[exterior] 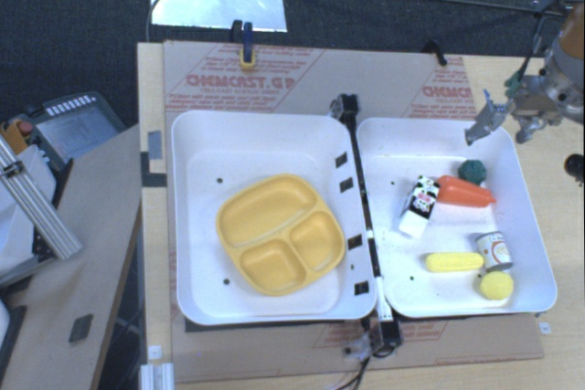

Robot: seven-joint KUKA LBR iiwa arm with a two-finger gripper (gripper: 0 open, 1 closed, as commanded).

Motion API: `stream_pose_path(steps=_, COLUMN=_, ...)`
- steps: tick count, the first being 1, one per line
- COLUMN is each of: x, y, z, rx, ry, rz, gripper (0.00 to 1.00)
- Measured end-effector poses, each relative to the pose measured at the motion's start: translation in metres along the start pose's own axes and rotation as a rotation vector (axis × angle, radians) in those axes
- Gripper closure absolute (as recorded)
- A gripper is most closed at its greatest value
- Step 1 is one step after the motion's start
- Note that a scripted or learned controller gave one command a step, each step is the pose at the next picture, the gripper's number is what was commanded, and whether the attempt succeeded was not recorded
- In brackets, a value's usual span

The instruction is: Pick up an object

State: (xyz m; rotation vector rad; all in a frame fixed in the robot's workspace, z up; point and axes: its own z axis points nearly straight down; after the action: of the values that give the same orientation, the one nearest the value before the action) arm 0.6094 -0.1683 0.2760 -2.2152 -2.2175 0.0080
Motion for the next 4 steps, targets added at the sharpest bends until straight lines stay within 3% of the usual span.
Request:
stream_pose_path(steps=1, x=0.000, y=0.002, z=-0.007, rx=-0.010, ry=-0.002, rz=-0.002, gripper=0.00)
stream_pose_path(steps=4, x=0.016, y=0.011, z=0.148, rx=-0.006, ry=-0.001, rz=-0.003, gripper=0.00)
